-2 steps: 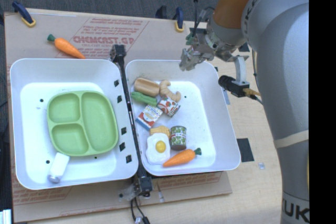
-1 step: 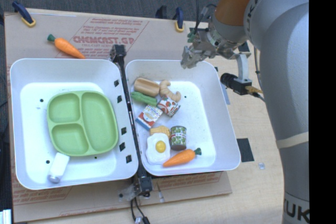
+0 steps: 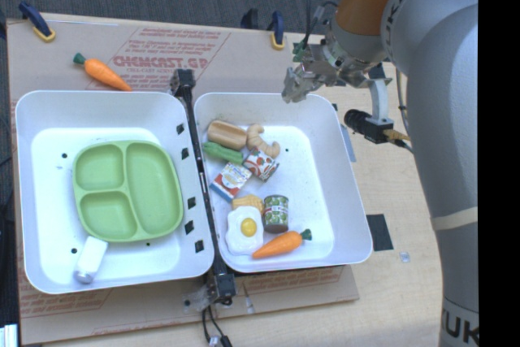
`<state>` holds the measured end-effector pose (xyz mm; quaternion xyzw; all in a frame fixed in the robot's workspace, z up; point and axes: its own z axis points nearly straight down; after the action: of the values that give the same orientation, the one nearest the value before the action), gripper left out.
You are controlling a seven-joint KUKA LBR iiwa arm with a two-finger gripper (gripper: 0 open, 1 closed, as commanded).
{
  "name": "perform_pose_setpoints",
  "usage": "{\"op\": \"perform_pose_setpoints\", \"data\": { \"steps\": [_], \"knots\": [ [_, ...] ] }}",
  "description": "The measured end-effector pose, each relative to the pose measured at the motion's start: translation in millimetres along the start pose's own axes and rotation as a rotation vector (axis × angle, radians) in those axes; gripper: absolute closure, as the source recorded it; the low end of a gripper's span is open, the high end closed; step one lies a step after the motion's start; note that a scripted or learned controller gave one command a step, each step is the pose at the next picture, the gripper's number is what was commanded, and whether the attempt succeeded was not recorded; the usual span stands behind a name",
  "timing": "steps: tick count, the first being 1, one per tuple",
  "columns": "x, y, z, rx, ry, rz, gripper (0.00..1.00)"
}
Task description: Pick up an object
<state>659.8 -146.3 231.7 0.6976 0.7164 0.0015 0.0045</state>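
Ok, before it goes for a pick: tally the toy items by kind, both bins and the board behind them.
Carrots: 2, one in the right bin, one on the board behind the left bin
Hot dog bun: 1
Fried egg: 1
Can: 1
Green divided plate: 1
White bottle: 1
Small packets or other pieces, too jumbled to name: about 4
Total: about 11

Bench (image 3: pixel 390 199) carries cardboard sheet (image 3: pixel 162 53); on sheet: two white bins (image 3: pixel 32 199) side by side, carrot (image 3: pixel 101 71).
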Motion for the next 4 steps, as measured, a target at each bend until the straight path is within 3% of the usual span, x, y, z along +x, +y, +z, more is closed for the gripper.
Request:
{"op": "perform_pose_setpoints", "data": {
  "steps": [2, 3, 4],
  "knots": [
    [0, 2, -21, -0.009, -0.005, -0.009, 1.0],
    [64, -2, 12, 0.011, 0.005, 0.02, 1.0],
    [78, -1, 13, 0.012, 0.004, 0.02, 1.0]
  ]
}}
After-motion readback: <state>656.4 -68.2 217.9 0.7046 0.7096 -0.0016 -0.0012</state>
